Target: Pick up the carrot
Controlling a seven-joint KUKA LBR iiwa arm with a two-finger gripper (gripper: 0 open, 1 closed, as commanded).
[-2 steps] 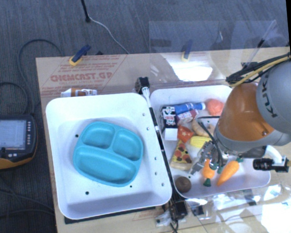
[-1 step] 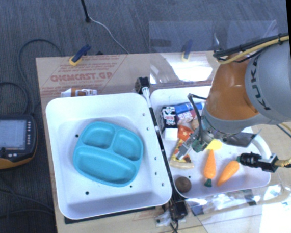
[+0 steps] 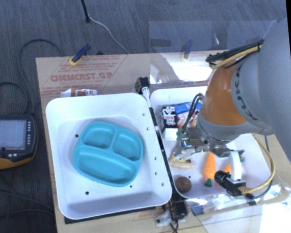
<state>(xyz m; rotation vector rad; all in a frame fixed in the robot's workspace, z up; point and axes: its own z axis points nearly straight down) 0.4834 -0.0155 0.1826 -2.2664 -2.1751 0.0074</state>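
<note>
Carrot [image 3: 209,165] lies in right bin [image 3: 259,151], long axis near-vertical in view, green tip toward bottom. Gripper [image 3: 197,145] sits just up-left of it, apparently beside, not around; grip state unclear, wrist hides it.

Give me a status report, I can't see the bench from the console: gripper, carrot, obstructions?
Gripper over the right bin, low, fingers hidden by the wrist. Carrot lying in that bin just below it, not lifted. Brown ball and pale item close by.
</note>
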